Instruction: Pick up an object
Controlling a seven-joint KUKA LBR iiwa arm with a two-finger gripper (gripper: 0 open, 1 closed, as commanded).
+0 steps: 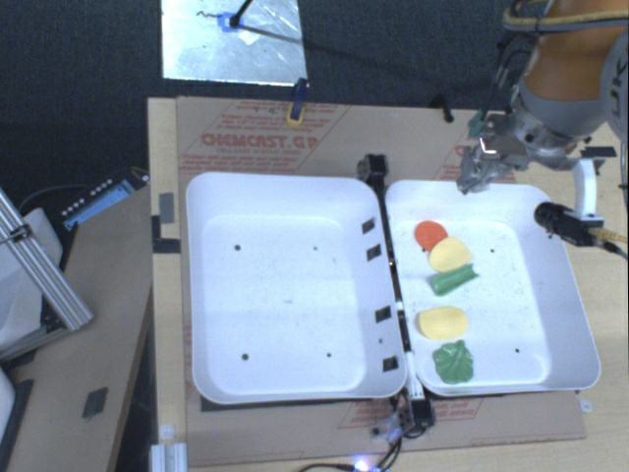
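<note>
Nearest lies the green leafy piece (pixel 453 360) in the right bin (pixel 560 303), then a yellow piece (pixel 442 322), a green pod (pixel 453 280), another yellow (pixel 450 255), and the red piece (pixel 429 233). My pincer (pixel 479 179) hangs over the bin's far rim; the red piece sits just down-left of it. Whether it is open, I cannot tell.

Smooth plastic bins on printed cardboard

You see two glossy white plastic bins (pixel 285 293) on a matt brown cardboard sheet (pixel 265 131); past its far edge, a shiny, crinkled foil-like metal sheet (pixel 234 28) lies on dark, rough-looking carpet (pixel 79 57).
</note>
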